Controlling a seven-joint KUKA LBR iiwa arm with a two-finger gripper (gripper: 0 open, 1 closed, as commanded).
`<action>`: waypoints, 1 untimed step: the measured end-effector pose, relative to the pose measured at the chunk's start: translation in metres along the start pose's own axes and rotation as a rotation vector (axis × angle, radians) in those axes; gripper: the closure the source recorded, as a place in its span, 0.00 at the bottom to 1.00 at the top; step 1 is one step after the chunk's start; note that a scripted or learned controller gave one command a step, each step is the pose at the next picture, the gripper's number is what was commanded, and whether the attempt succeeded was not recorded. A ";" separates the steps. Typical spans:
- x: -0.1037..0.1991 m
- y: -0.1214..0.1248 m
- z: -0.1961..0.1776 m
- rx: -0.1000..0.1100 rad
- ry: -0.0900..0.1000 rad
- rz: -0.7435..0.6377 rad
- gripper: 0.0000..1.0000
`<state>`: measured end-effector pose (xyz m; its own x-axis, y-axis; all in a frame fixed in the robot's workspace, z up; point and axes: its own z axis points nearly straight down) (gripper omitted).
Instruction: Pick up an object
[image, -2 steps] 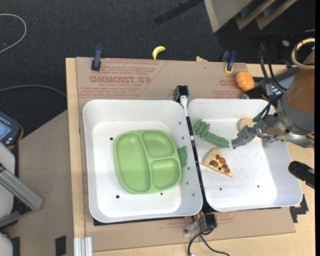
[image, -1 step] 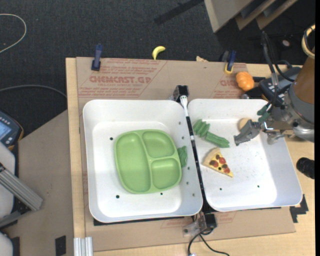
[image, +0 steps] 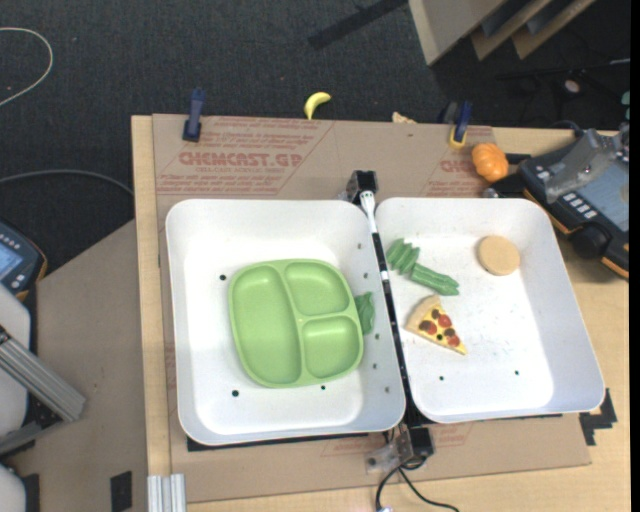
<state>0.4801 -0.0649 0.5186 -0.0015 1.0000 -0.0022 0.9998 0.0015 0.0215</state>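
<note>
**Toys lay in both bins**

The left bin (image: 190, 300) held a green divided plate (image: 295, 322), with a small green piece (image: 364, 310) just beside its right edge. In the right bin (image: 560, 340) lay green pods (image: 418, 266) near the dividing wall, a pizza slice (image: 438, 326) just below them, and a round cookie (image: 498, 254) well apart, toward the far right. An orange (image: 488, 160) sat on the cardboard (image: 250, 160) behind that bin. How the jaws stood could not be told.
</note>
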 end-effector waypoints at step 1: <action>0.029 -0.007 0.205 0.039 0.004 0.001 0.00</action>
<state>0.4773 -0.0363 0.3129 -0.0005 1.0000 0.0014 0.9998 0.0005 -0.0180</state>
